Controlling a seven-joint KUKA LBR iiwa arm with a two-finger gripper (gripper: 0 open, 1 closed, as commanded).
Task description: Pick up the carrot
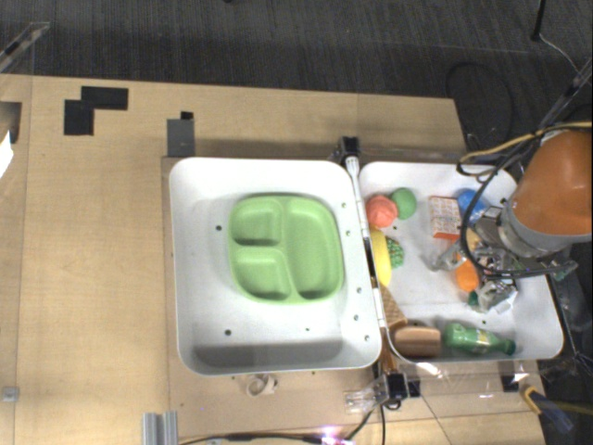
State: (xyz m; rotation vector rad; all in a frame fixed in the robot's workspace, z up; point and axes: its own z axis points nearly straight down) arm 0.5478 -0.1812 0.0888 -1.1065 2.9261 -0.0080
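Near the right bin's point(556, 327) right edge, the gripper point(482, 281) hovers at the carrot point(466, 276); whether its pincer is spread or pinching, I cannot tell. A shallow bite could let the carrot slip free.

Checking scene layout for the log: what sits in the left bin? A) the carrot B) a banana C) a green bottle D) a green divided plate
D: the green divided plate lies in the left bin, while the green bottle, the banana and the carrot are all in the right bin, the carrot right by the gripper.
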